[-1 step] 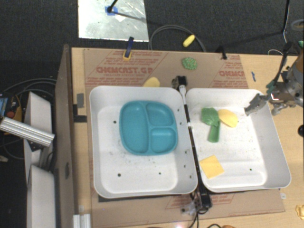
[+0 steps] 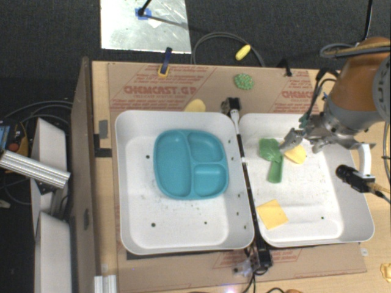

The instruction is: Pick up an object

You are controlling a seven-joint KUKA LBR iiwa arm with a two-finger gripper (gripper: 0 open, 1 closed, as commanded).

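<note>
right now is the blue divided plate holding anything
Empty: the blue divided plate in the left bin shows bare compartments, nothing lying in them.

A robotics lab: two shallow white plastic bins (image 2: 183,240) sit side by side on a cardboard-covered bench (image 2: 159,87), loose black cables (image 2: 214,38) trail at the far side, and aluminium framing (image 2: 33,168) stands left.

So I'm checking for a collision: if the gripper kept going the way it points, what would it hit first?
Probably the yellow piece just under the gripper, then the bin floor; depth is unclear.
</note>
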